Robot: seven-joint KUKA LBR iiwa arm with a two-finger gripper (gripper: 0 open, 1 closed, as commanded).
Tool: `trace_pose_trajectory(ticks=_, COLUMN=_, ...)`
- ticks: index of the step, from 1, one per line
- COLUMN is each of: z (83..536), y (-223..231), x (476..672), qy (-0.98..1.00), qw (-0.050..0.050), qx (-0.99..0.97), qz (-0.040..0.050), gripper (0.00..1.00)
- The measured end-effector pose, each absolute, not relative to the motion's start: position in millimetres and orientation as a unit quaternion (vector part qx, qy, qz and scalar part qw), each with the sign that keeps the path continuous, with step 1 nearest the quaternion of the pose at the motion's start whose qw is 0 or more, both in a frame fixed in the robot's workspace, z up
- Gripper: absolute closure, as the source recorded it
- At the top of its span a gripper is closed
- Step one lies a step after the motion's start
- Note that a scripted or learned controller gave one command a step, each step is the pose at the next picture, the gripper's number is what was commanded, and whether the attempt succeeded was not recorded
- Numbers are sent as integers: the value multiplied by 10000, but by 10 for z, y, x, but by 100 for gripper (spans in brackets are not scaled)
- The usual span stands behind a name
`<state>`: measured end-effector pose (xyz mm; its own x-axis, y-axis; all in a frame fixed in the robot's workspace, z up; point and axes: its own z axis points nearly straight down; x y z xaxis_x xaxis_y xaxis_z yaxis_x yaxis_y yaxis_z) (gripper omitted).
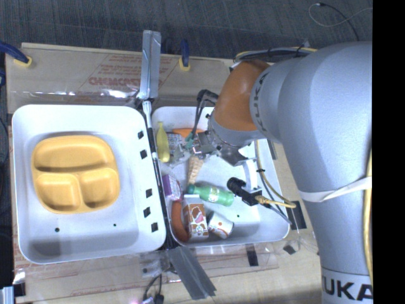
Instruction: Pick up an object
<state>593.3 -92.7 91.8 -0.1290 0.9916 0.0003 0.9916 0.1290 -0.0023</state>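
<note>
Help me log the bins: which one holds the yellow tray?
The left bin; the yellow tray lies in it, while the right bin holds small items.

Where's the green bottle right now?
The green bottle lies on its side in the right bin, near the middle, just above the small carton and below the gripper.
</note>
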Motion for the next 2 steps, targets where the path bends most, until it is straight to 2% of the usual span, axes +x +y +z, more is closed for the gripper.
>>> trace_pose_trajectory(ticks=1, z=1016, y=-929, x=5933, qy=-7528, qw=10, qx=-6583, qz=16, gripper=100)
trace_pose_trajectory(ticks=2, z=1918, y=-262, x=5650, qy=-7861, qw=11, qx=-6181, qz=7, gripper=100)
